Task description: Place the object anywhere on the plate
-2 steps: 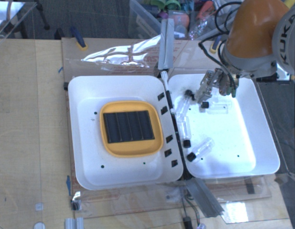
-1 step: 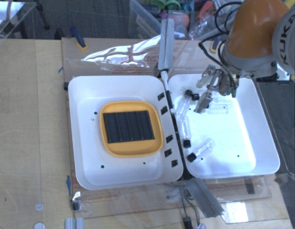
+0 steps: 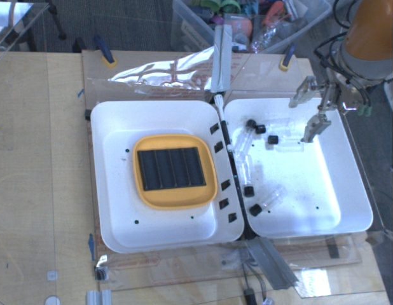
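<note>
A square yellow plate with a dark ribbed centre (image 3: 175, 170) sits in the left white bin (image 3: 114, 227). In the right white bin (image 3: 349, 202), clear plastic objects with black caps (image 3: 263, 132) lie scattered and hard to make out. The metal two-finger gripper (image 3: 314, 110) hovers above them, spread open and empty. Judged: pickup pending; descent and closing come next.
</note>
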`<state>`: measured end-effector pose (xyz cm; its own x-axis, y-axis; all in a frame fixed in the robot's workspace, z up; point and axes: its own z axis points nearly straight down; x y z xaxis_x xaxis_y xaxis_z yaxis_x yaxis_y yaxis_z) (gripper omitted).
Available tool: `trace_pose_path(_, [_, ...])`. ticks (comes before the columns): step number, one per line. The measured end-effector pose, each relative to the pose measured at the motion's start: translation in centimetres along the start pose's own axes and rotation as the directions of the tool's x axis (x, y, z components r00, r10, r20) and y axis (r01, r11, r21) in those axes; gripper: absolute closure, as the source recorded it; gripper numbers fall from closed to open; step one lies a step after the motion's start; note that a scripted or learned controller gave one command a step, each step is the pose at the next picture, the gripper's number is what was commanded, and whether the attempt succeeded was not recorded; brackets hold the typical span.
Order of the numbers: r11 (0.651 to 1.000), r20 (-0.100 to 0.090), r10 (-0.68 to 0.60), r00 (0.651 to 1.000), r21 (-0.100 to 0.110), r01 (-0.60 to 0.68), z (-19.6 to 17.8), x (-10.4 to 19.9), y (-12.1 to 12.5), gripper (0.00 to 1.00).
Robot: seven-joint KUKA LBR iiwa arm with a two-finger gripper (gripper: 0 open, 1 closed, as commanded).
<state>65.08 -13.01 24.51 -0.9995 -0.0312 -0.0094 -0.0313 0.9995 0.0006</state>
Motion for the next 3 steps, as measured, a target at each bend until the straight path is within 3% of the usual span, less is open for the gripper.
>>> trace_pose_path(1, [0.972,0.000,-0.236,0.972,0.001,0.236,-7.4,5.7,-9.2,0.00])
trace_pose_path(2, [0.973,0.011,-0.230,0.973,0.003,0.230,-8.6,5.6,-9.3,1.00])
trace_pose_path(3, [0.885,-0.005,-0.465,0.885,-0.004,0.465,1.6,9.7,-9.0,1.00])
